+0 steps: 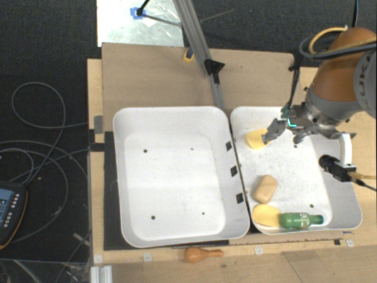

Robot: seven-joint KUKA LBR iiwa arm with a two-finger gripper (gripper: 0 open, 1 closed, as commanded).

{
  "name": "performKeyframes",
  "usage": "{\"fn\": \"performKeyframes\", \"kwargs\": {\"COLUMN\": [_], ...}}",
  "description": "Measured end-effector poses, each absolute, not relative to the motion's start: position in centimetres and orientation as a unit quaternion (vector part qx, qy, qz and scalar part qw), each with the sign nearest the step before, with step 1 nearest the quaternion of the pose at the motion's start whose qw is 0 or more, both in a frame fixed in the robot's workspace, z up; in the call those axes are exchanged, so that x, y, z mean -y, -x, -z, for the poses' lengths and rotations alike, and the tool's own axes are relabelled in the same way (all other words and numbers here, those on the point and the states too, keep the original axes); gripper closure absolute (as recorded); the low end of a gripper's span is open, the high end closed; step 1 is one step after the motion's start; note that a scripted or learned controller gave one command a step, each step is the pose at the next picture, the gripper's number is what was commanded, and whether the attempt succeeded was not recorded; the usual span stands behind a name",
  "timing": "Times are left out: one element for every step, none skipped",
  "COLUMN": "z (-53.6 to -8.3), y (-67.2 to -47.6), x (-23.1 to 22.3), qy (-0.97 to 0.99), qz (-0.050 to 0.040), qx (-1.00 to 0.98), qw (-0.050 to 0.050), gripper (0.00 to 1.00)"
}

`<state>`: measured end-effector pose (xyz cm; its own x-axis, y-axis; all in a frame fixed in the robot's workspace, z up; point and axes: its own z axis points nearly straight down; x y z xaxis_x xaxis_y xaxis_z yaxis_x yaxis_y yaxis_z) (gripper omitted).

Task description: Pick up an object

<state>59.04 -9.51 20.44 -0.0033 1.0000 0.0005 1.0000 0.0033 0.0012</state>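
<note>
The gripper [287, 132] hangs over the upper part of the right bin [344, 214], its two fingers spread apart with nothing between them; one finger [273, 132] points down-left, the other [299, 137] sits to its right. Just beside the left finger, touching or nearly touching its tip, lies a pale yellow piece [255, 140] on the bin floor. Further below the gripper, toward the near rim, rests a tan block [265, 188]; below that a yellow rounded object [265, 215] lies against a green bottle [300, 220] on its side. Well to the gripper's left sits the left bin [171, 175]; beyond its near edge, on the bench, lies a small orange-brown object [202, 253].
</note>
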Motion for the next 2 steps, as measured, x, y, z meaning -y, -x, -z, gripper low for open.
{"fn": "performKeyframes", "kwargs": {"z": [-15.0,-9.7], "y": [-58.1,-58.0], "x": [9.1,9.1], "qy": [-0.707,-0.707], "qz": [0.0013,0.001], "qx": [-0.708,-0.707], "qw": [-0.002,-0.002], "gripper": [0.0,0.0]}}
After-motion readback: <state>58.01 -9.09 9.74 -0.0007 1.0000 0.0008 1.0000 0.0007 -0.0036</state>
